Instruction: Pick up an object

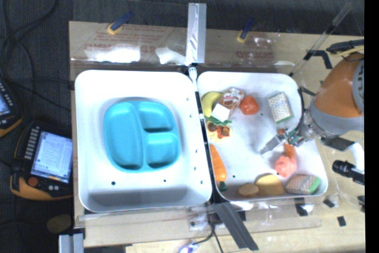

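Note:
The right bin [249, 79] holds several toy foods. A yellow banana [208, 102] lies at its left wall beside a white and red packet [228, 101], with a red tomato [249, 105] to their right. A grey speckled block [279, 107] sits at the back right. An orange carrot [218, 166] lies along the left wall. A pink and orange piece [286, 163] rests near the right wall. My gripper [285, 140] hangs low inside this bin, just above the pink piece and below the grey block. Nothing visibly hangs from it.
The left bin [89, 186] carries a blue divided plate [141, 133]. Along the right bin's front lie a brown piece [249, 189], a yellow piece [270, 183] and a tan and green block [305, 184]. The arm's orange band [337, 89] stands over the right wall.

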`<state>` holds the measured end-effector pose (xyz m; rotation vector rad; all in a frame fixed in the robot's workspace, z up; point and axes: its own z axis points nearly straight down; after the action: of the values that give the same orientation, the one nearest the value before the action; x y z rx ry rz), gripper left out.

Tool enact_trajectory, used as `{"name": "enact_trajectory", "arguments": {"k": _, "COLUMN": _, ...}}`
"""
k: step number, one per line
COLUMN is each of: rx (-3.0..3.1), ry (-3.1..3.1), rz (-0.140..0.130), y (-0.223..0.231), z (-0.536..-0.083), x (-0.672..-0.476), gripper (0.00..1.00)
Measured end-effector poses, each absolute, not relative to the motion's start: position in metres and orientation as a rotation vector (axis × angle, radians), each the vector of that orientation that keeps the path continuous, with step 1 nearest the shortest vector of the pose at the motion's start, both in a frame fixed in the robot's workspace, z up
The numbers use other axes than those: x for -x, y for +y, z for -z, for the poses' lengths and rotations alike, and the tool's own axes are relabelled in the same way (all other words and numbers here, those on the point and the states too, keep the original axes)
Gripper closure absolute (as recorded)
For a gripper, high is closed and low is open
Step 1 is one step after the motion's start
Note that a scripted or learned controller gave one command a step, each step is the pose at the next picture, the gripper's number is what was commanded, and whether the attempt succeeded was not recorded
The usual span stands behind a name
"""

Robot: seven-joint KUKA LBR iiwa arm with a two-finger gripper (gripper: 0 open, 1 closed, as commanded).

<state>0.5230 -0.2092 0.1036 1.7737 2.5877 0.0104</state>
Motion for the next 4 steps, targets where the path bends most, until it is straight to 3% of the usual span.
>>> {"name": "enact_trajectory", "arguments": {"k": 1, "rx": -1.790, "ry": 2.587, "rz": 0.007, "y": -0.223, "z": -0.151, "x": -0.491, "gripper": 0.00}}
{"name": "enact_trajectory", "arguments": {"k": 2, "rx": -2.205, "ry": 2.253, "rz": -0.008, "y": -0.215, "z": -0.101, "x": -0.489, "gripper": 0.00}}
{"name": "enact_trajectory", "arguments": {"k": 3, "rx": -2.205, "ry": 2.254, "rz": 0.004, "y": -0.217, "z": -0.106, "x": -0.488, "gripper": 1.00}}
{"name": "enact_trajectory", "arguments": {"k": 4, "rx": -2.055, "ry": 2.380, "rz": 0.010, "y": -0.215, "z": -0.240, "x": -0.491, "gripper": 1.00}}
